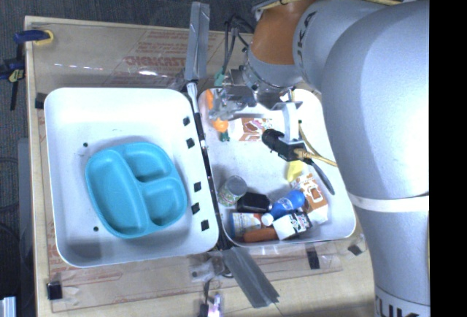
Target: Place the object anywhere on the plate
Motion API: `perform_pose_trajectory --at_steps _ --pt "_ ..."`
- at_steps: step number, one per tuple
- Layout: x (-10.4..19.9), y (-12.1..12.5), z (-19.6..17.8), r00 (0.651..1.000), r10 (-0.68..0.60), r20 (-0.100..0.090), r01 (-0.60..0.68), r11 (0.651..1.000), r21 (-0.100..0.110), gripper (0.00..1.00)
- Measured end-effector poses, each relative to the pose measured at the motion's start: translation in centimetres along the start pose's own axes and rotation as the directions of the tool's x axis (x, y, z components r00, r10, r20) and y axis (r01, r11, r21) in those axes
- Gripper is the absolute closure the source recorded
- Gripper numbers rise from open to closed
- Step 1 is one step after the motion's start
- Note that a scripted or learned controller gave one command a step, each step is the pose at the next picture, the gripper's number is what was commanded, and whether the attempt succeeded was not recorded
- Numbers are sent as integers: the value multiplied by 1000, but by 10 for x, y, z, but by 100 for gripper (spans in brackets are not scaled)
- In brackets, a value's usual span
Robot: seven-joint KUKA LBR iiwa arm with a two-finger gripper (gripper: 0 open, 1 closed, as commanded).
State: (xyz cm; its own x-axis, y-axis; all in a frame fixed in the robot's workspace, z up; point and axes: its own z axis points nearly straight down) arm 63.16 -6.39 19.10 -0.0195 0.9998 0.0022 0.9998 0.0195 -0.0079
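We saw 2 white bins, a plain turquoise plate, a blue bottle with a white cap, a black block, a brown-and-white patterned carton, and a grey arm with an orange band.

Pale wooden desk across the frame, clear red-printed sheet along its upper strip. Directly on it, side by side, edges meeting mid-frame: left white bin, right white bin. Blue clamp at upper-left corner.
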Motion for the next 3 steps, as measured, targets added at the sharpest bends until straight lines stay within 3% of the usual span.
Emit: perform_pose_trajectory --at_steps 1,2,3 --pt "1 0 -9 1000 -8 -1 8 1000 3 100" --pt "-59 -92 86 996 92 1 -92 996 -2 100" --pt "56 -106 0 998 55 1 -55 998 -5 100"
